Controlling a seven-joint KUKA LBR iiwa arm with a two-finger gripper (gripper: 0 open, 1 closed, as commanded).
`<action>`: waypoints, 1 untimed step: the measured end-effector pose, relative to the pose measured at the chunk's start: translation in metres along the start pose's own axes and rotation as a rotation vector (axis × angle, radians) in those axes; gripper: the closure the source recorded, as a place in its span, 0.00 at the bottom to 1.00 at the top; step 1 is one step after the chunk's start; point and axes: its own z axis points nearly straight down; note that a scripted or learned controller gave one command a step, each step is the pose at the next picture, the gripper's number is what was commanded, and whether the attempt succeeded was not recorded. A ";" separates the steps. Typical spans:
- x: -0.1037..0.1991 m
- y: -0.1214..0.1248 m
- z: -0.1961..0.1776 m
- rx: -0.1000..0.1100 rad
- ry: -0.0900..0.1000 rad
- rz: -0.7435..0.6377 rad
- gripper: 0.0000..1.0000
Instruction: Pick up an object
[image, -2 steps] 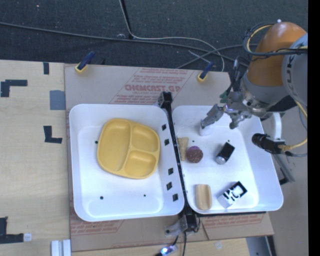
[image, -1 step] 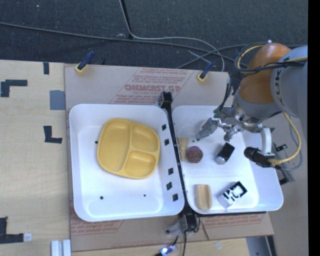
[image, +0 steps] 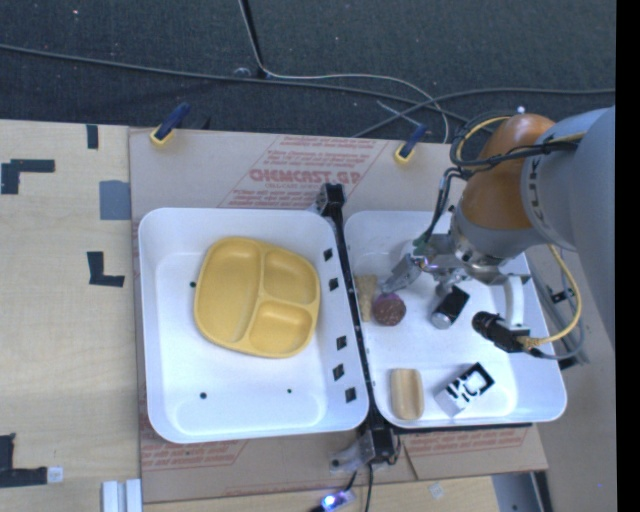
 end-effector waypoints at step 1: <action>-0.002 0.000 0.049 -0.008 -0.004 0.001 0.00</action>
